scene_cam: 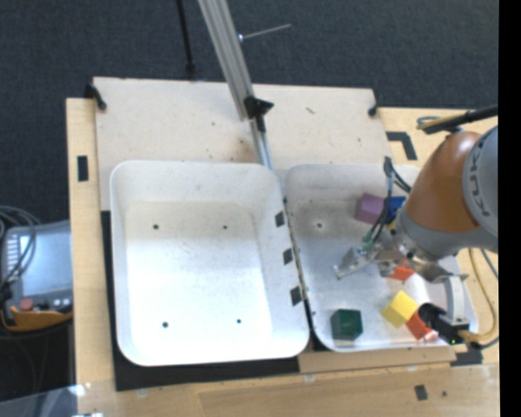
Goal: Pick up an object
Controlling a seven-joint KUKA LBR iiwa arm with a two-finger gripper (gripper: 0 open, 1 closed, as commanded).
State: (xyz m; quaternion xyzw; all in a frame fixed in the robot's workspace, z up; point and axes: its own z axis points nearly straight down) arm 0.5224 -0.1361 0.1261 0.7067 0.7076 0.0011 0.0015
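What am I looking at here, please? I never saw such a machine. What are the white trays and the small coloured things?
One camera looks down at a slant on a wooden bench. The grey and orange shape is a robot arm reaching in from the picture's right. Its gripper hangs over the right bin; I cannot tell if it holds anything. The right bin contains a purple block, a green block, a yellow block and orange-red pieces. The left bin sits beside it. A metal pole rises behind the bins.
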